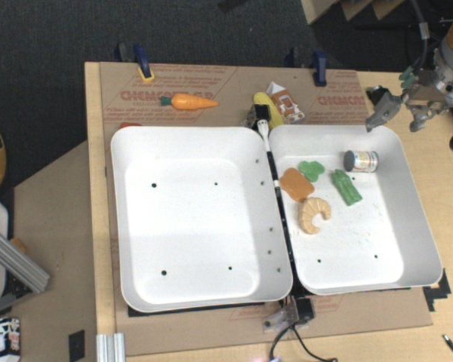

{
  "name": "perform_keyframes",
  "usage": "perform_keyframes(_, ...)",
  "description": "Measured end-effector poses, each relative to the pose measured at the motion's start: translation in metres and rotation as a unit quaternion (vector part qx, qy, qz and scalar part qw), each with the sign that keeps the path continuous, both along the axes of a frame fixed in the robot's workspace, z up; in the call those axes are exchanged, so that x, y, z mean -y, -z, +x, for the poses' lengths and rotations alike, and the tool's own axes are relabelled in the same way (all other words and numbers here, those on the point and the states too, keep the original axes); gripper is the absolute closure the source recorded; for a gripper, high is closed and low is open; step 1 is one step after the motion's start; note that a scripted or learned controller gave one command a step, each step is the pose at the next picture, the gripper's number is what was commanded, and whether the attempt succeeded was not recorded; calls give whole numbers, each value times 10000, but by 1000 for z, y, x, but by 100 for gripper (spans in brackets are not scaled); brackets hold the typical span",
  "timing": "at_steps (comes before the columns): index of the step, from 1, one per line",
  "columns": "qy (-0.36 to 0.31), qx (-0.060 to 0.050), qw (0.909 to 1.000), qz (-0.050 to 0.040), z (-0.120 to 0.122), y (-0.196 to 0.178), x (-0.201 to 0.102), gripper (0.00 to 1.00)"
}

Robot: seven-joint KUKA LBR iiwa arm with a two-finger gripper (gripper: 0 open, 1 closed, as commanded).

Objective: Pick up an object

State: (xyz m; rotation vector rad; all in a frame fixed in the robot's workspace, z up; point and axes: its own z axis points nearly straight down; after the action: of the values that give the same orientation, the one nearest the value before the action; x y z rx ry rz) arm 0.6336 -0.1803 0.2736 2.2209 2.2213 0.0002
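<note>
Metal-grey end effector [399,114], fingers apart and holding nothing, hovers above the right bin's [408,236] far corner; nearest target, the small can [361,161], lies just below-left, so descend squarely over it.

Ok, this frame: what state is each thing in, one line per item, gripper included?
gripper: open, holding nothing, above the right bin's far corner
can: lying on its side, right bin
croissant: lying flat, right bin
orange piece: flat, touching the green leafy piece
green stick: lying flat
carrot: lying on the board behind the left bin
</note>
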Motion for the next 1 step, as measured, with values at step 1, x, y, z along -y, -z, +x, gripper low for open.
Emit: perform_keyframes(1,-39,-56,10000,33,-4,105,-88,0)
